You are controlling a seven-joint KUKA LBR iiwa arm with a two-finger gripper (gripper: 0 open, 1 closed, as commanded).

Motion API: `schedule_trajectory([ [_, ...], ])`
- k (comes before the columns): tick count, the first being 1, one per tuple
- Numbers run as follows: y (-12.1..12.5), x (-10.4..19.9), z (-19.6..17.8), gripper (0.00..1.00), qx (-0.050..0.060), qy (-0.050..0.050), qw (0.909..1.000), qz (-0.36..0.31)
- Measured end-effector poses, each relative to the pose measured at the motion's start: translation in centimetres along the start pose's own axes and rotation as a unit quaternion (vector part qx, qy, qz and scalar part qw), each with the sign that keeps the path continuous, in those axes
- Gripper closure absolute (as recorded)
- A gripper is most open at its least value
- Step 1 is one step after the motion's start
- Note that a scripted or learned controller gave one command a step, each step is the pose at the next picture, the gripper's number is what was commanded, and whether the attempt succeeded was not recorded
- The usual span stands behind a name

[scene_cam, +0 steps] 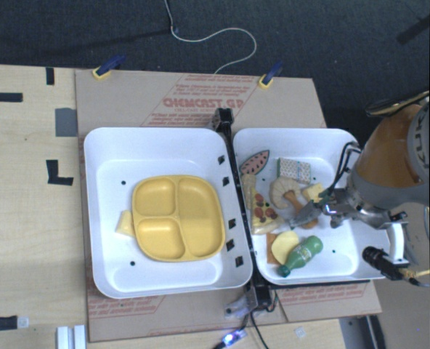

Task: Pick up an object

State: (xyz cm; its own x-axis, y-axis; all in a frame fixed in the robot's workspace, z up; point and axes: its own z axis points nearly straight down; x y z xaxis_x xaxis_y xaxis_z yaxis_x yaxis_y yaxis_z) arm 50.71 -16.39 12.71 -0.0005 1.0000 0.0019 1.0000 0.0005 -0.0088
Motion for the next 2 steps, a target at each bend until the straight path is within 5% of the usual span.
schedule_trajectory([
  [1, 0.1, 0.1, 4.4, 0.00, -0.004, -0.001, 1.0000, 0.000],
  [2, 0.1, 0.1, 3.2, 1.00, -0.005, -0.002, 1.0000, 0.000],
])
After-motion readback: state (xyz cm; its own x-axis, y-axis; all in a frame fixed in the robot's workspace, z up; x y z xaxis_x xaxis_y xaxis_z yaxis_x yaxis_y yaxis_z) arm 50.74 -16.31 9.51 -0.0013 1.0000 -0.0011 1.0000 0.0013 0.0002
